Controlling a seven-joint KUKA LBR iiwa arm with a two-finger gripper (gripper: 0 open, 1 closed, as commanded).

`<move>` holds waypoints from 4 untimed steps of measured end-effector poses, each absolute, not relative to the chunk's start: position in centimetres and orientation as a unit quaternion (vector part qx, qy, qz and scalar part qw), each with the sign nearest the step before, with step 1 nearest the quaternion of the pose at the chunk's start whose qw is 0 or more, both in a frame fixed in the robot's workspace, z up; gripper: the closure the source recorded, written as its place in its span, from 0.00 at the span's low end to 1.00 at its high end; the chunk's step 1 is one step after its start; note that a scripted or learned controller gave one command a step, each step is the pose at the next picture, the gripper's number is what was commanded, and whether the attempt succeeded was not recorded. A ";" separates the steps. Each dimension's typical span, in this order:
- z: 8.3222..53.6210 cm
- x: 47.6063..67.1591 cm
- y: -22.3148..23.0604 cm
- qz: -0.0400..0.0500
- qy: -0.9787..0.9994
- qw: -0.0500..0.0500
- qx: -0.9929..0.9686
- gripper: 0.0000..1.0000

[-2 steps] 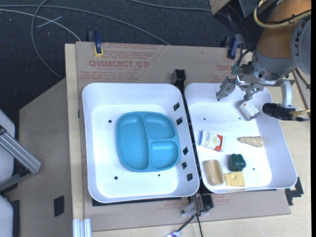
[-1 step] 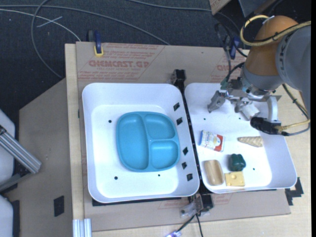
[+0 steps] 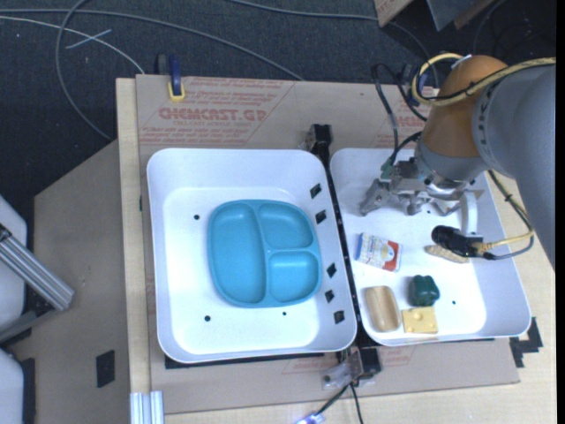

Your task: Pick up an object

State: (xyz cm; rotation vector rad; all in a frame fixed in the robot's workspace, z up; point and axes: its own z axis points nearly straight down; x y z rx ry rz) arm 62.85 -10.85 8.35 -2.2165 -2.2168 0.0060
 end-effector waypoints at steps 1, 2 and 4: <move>9.9 63.1 -10.9 -0.001 -0.707 0.000 -0.707 1.00; 15.9 63.3 -9.9 -0.002 -0.708 -0.003 -0.706 1.00; 28.3 62.9 -11.3 -0.003 -0.707 -0.004 -0.707 1.00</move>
